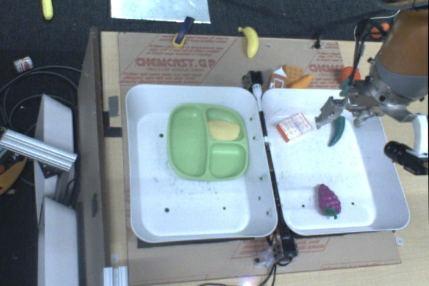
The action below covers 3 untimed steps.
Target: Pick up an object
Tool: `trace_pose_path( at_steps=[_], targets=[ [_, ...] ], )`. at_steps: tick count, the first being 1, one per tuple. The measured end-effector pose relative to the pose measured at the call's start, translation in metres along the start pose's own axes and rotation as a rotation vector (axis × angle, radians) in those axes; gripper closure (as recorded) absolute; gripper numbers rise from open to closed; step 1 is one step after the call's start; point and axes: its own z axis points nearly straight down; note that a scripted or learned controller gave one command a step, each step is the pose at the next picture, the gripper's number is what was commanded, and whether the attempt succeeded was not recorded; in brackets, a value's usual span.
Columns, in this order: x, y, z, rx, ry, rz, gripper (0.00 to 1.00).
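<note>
Bench with cardboard sheet (201, 60) carries two white bins: left bin (151, 211) has a green divided plate (194, 157), right bin (365, 211) has a red-white packet (293, 126), purple grape bunch (328, 199) and a green pepper (336, 132). Gripper (345, 110) sits at the pepper's top end, fingers spread, nothing clearly clamped. Looks like approach/grasp step; next: close on the pepper, then lift straight up.

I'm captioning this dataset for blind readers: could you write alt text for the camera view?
A grey robot arm's hand hovers over the right white bin, by a green pepper-shaped toy, a red-and-white packet and purple toy grapes. The left white bin holds a green divided plate with a yellow item.
</note>
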Motion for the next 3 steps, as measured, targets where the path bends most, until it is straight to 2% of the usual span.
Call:
trace_pose_path(
  at_steps=[1, 2, 3],
  targets=[
    [-0.024, -0.063, 0.089, 0.007, 0.002, 0.005, 0.00],
    [-0.040, -0.068, 0.196, 0.002, 0.001, 0.005, 0.00],
    [-0.069, -0.004, 0.109, -0.008, -0.004, -0.002, 0.00]
  ],
)
